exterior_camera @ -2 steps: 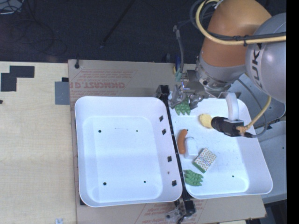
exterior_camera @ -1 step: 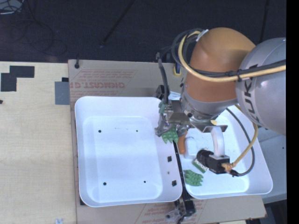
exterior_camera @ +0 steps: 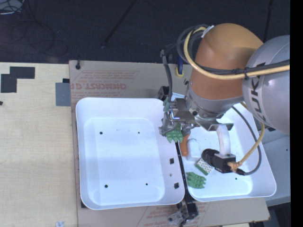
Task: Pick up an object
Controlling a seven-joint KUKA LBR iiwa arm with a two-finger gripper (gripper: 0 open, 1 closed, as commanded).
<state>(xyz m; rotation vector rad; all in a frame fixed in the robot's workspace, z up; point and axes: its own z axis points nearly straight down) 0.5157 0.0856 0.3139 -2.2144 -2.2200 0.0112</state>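
Overhead view of the work cell. A dark, unlit background (exterior_camera: 94, 22) with loose cables (exterior_camera: 14, 4) lay beyond the far edge of the pale wooden table (exterior_camera: 33, 141), which carried black patches (exterior_camera: 19, 77) and a grey square (exterior_camera: 62, 93) near its upper left. A brown cardboard sheet (exterior_camera: 118, 79), printed with lettering, lay on the table beneath both bins. The arm (exterior_camera: 227, 65), orange-brown at the wrist and grey above, reached in from the right over the right bin (exterior_camera: 258, 183). The left bin (exterior_camera: 90, 150) sat beside it, their rims touching. The tool (exterior_camera: 174, 122) stood over the shared rims; whether it was spread or pressed together could not be told. A green leafy piece (exterior_camera: 174, 135) sat directly at its tip, at the right bin's left wall. Just beside it lay an orange piece (exterior_camera: 184, 148). Nearer the front lay a second green piece (exterior_camera: 195, 179) and a small white-and-green item (exterior_camera: 204, 165).
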